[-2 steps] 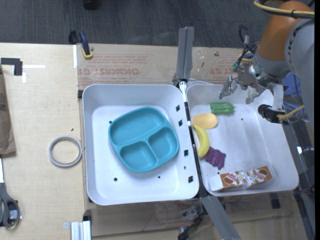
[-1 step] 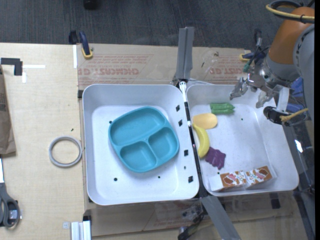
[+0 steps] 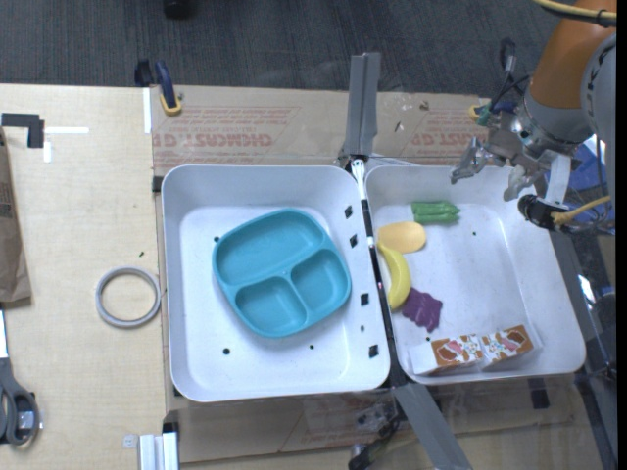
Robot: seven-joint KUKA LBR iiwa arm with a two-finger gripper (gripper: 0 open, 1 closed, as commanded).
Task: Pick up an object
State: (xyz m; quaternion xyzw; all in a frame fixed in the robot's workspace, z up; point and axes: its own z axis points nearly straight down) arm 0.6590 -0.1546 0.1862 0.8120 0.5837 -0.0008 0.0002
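Snack box (image 3: 470, 350) hugs near rim; hand (image 3: 495, 169) above far rim.

The wooden bench (image 3: 78, 223) carries two white bins (image 3: 186, 292), a tape ring (image 3: 128, 296) and scissors (image 3: 18, 409).

overhead camera, slanted down, both bins (image 3: 176, 262)
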